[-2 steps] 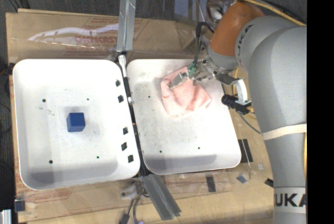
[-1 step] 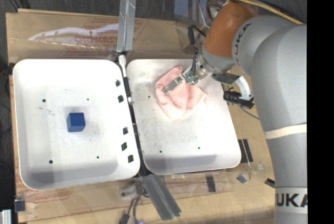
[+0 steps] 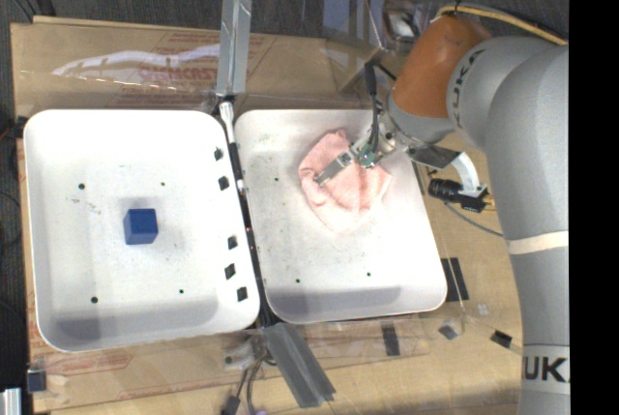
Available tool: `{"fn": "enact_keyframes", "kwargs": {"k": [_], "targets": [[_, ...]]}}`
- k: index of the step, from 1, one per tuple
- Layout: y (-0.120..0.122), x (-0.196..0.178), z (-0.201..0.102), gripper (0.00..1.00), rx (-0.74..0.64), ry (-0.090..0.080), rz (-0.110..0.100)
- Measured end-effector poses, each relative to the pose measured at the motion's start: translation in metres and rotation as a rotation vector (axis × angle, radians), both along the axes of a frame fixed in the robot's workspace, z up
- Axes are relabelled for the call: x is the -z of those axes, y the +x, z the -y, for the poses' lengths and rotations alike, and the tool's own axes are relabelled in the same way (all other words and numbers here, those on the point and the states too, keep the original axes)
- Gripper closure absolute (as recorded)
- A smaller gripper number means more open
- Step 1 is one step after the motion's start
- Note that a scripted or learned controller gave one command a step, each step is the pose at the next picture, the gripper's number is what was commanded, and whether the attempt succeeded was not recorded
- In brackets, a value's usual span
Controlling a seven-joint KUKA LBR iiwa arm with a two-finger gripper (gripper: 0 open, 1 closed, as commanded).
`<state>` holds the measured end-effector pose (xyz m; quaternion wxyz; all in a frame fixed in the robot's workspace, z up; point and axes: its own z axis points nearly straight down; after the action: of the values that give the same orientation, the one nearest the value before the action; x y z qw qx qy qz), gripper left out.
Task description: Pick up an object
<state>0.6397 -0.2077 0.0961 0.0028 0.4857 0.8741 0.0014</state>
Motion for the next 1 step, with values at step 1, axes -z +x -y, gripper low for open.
{"fn": "enact_keyframes", "kwargs": {"k": [1], "targets": [[-0.0173, 0.0007, -0.0311, 0.00, -0.141, -0.002, -0.001]]}}
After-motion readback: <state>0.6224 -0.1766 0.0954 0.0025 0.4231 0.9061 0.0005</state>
